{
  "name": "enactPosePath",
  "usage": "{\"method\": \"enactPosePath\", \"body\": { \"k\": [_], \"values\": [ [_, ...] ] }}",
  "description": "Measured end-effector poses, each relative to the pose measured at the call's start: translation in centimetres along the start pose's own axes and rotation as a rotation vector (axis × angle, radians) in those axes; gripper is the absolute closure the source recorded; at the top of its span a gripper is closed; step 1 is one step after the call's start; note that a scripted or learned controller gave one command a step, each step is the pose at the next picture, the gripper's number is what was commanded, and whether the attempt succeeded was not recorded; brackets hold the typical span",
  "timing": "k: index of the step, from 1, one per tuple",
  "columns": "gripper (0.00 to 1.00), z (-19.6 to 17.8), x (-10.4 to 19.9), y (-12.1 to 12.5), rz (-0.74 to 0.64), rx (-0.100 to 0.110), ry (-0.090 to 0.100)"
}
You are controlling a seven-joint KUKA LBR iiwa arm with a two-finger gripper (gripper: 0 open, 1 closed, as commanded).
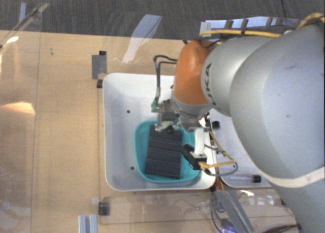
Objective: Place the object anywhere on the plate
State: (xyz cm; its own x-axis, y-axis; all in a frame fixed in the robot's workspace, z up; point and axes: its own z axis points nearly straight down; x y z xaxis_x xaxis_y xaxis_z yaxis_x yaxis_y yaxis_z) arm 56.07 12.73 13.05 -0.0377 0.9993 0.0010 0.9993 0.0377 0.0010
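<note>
Your pincer [165, 125] hung over the far edge of the teal plate [140, 140], inside the left white bin [118, 125] on the worktop [51, 125]. The dark ribbed block [163, 153] lay flat on that plate, its upper end directly under the pincer and the rest stretching toward the near rim. You could not tell whether the block was gripped, since the orange-banded wrist [190, 82] hid the tips.
</note>
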Motion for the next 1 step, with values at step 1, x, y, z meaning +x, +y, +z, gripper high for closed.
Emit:
{"method": "enactPosePath", "body": {
  "k": [1],
  "values": [
    [0.0, -0.02, -0.05, 0.02, 0.002, 0.0, 0.0]
  ]
}}
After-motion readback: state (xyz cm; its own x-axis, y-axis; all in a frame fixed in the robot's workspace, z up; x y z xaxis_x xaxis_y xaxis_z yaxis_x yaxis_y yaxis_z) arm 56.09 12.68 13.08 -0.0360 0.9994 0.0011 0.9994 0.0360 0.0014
